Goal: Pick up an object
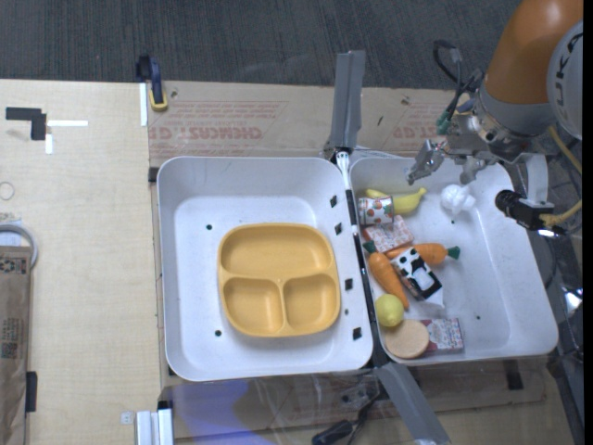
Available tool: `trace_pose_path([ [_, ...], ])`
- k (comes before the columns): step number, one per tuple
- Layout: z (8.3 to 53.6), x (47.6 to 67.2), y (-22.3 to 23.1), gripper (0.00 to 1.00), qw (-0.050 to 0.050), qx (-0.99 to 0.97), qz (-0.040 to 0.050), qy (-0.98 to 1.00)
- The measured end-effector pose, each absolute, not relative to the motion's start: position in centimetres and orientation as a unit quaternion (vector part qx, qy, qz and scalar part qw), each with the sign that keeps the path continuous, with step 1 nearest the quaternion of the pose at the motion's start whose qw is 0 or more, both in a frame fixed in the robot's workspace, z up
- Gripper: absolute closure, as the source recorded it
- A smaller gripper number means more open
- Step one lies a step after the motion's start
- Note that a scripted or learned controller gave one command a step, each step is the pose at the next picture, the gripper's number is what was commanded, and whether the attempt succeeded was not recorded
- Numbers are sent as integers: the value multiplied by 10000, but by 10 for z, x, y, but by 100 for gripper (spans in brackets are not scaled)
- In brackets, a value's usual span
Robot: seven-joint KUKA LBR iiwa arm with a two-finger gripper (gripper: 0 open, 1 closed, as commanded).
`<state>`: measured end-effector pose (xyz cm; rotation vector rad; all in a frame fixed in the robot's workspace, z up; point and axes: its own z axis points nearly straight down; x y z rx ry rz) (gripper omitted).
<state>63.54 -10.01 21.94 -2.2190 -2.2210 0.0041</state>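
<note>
White plastic bins, two of them, sit side by side on the bench. One yellow tray (pixel 278 278) with three compartments lies in the left bin (pixel 185 248). The right bin (pixel 505 290) holds the clutter, bunched along its left side: one banana (pixel 398 199) at the top, just beside a small red-and-white can (pixel 375 212); two carrots, one lying across (pixel 422 253) and the other slanting down (pixel 386 276), with a black-and-white toy (pixel 419 274) touching both; one yellow lemon (pixel 390 311); one round tan disc (pixel 406 339) at the bottom; and one small pinkish box (pixel 447 334) next to it. A crumpled white object (pixel 456 197) lies apart from the pile, near the far wall. The grey arm with its orange band (pixel 530 49) leans in from the right, and the gripper (pixel 447 160) hangs over the bin's far edge, above the white object and to the right of the banana. Its fingers (pixel 424 165) look spread, and nothing sits between them.
</note>
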Motion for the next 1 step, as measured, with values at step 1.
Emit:
trace_pose_path([
  [1, 202, 567, -143, 0, 8, -6720, 8, -7406],
])
